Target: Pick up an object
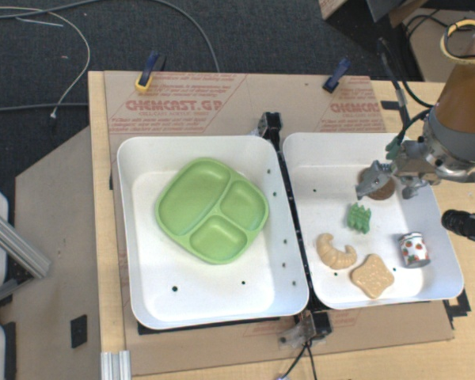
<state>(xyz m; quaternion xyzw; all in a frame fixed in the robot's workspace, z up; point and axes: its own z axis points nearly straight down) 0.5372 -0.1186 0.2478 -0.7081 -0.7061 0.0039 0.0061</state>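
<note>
I work in a robotics lab: my bench is a board [222, 93] clamped [149, 70] over dark carpet [47, 70], loose cables [71, 22] trailing at far left, an aluminium rail [12, 240] at near left.

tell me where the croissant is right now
The croissant lies in the right bin, near its front edge, just left of the toast-shaped cracker and below the green broccoli toy.
</note>
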